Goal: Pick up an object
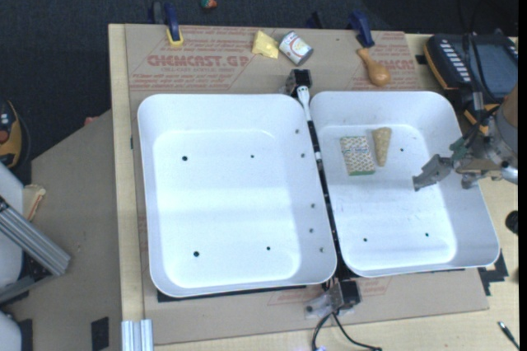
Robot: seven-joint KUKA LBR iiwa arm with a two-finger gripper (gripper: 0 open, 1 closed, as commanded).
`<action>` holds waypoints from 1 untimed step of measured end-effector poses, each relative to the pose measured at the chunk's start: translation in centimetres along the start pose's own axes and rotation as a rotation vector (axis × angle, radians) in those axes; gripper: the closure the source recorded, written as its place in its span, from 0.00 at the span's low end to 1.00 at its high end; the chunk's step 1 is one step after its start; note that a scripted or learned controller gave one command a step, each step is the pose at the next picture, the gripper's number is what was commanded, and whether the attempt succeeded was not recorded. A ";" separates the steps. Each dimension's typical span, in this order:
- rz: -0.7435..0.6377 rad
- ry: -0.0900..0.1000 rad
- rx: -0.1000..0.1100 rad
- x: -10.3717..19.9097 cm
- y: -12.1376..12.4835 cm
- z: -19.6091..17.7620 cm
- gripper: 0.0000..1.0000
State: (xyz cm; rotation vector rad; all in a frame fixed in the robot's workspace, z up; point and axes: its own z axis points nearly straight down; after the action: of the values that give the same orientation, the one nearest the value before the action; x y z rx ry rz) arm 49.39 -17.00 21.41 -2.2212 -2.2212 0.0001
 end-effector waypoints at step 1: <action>-0.001 0.001 0.001 -0.4 5.3 13.5 0.00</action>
State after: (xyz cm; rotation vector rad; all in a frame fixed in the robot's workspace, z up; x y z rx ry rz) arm 54.67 -17.40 7.90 -2.2190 -2.2214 -0.0003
